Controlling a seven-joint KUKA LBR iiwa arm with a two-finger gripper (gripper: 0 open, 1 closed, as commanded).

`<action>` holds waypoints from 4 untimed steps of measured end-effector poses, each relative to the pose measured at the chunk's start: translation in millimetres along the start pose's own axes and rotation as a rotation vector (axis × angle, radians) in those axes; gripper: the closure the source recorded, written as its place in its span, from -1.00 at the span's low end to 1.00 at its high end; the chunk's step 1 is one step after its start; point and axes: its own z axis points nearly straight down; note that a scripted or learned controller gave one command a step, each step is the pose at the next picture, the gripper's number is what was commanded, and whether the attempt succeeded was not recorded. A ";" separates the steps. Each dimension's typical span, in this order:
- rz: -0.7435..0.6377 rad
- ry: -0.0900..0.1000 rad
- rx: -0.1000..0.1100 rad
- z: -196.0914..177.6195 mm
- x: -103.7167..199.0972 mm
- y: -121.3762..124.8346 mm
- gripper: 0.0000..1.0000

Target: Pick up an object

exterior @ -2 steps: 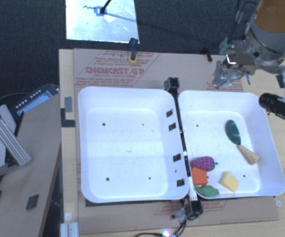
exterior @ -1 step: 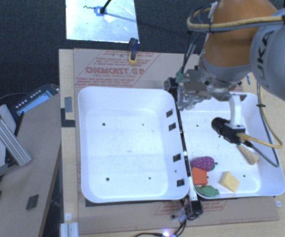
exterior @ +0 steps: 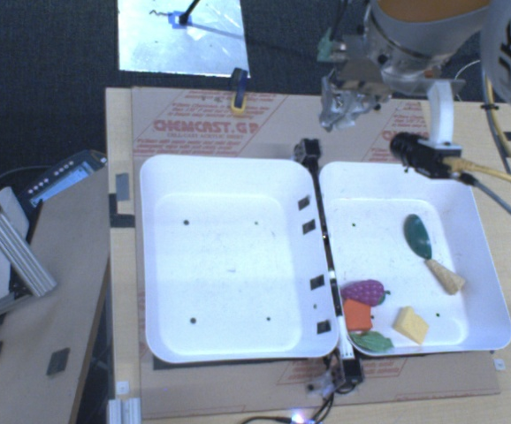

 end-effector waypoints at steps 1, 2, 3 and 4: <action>0.004 -0.003 0.007 -26.6 -4.6 57.1 1.00; 0.002 -0.004 0.018 24.2 3.5 77.0 1.00; 0.003 -0.003 0.015 46.3 9.9 76.4 1.00; -0.001 -0.002 0.023 143.5 73.3 73.6 1.00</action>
